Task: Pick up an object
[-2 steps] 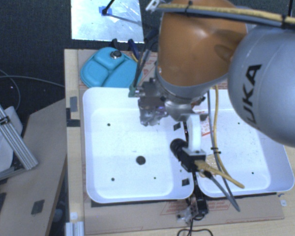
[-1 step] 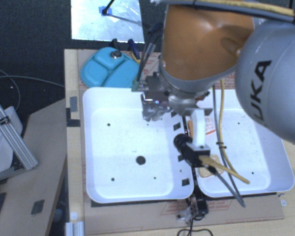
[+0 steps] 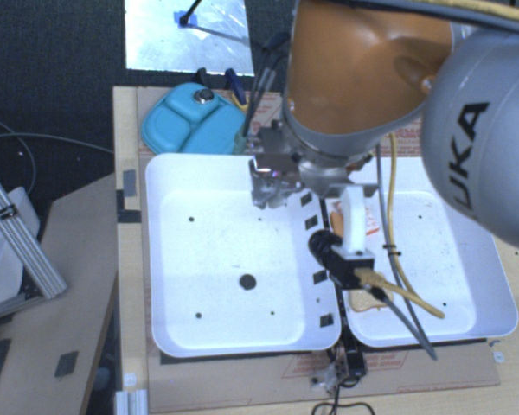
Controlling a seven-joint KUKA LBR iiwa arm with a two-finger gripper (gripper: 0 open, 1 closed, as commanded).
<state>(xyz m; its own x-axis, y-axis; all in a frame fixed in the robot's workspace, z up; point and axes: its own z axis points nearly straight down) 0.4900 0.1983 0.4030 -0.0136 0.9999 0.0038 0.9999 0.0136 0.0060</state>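
Bench shot, two white bins side by side, arm reaching in from the right.
Tan piece (image 3: 362, 302) lies in the right bin (image 3: 454, 258) against the divider, partly covered; a dark round spot (image 3: 247, 282) sits mid left bin (image 3: 190, 258). Gripper (image 3: 271, 187) hangs over that bin's far right corner, and open or closed, can't tell. Blue container (image 3: 195, 121) rests beyond the left bin.
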